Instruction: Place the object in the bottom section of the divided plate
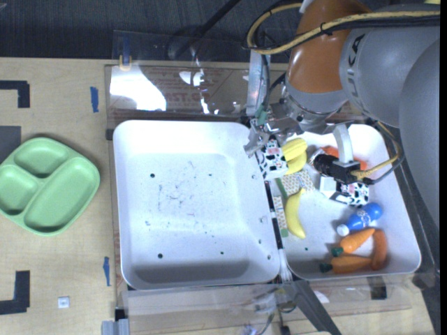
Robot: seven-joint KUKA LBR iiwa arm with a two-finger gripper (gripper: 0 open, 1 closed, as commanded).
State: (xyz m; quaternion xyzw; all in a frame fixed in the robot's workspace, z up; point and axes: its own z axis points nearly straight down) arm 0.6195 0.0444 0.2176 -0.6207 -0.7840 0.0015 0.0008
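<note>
Claw [269, 142] poised over toys at the right bin's [405, 257] left edge (finger state indiscernible), well apart from the green divided plate [49, 183] resting on the surface [56, 271].

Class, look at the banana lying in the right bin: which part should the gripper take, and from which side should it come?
Grip the banana at its middle, coming straight down from above. It lies flat, running roughly top to bottom of the view, so the fingers would close across its narrow width. Its left edge sits close to the right bin wall, so that finger has little room.
</note>
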